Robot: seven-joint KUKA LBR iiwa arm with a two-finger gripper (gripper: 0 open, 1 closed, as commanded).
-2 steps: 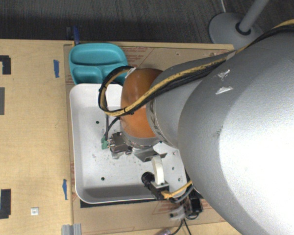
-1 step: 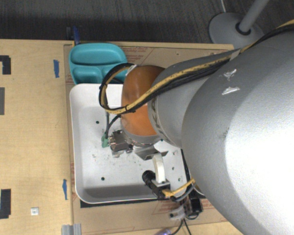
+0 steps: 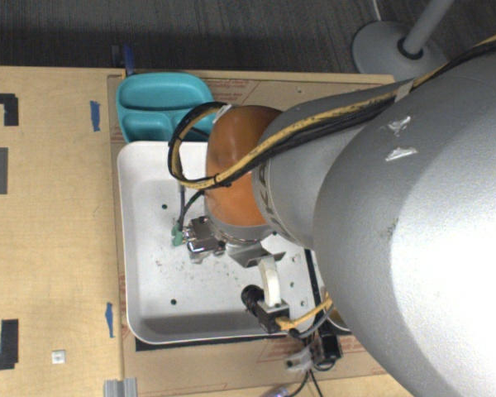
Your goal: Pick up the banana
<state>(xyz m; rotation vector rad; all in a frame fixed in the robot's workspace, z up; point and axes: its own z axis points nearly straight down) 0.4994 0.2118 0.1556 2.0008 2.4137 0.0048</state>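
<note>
Arm [image 3: 413, 222], big grey metal w/ a black-and-yellow cable along it, covers the right half of the shallow white plastic bin [image 3: 145, 222]. Its orange band [image 3: 236, 172] hangs over the bin's middle. Under that, the metal gripper [image 3: 200, 242] sits low over the bin floor, approx. centre. Open or closed: cannot tell, as the wrist hides it. Banana: place cannot be told, prob. under the arm in the bin's right part. A small green bit [image 3: 178, 236] shows just left of the gripper, above the bin floor.

Judgement: the grasp itself is the step in hand. To do it well, centre over the fruit's middle, close across its narrow width, then lift straight up.

Room: the bin's left half is bare floor, free for a sideways shift. The bin's left and near walls stand close, so keep off the rims. Against the bin's far wall sits a teal moulded plastic tray [image 3: 161, 98].
</note>
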